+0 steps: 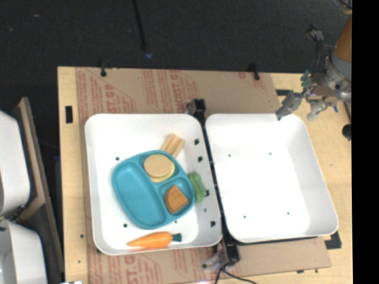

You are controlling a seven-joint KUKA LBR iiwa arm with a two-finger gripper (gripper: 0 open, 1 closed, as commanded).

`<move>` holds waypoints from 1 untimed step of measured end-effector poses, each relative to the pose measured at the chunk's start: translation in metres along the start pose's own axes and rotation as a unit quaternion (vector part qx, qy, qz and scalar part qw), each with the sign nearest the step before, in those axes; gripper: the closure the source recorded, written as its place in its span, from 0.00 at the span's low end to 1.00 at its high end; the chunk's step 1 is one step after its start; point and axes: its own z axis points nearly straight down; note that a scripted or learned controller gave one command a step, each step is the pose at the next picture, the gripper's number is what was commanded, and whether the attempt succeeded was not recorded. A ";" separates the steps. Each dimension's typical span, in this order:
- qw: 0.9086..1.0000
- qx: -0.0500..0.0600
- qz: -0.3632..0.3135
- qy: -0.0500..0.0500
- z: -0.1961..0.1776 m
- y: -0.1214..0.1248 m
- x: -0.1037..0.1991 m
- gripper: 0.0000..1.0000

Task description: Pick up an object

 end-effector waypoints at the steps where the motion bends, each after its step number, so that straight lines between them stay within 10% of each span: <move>1: 1.000 0.005 0.000 0.001 0.128 -0.065 0.017 0.00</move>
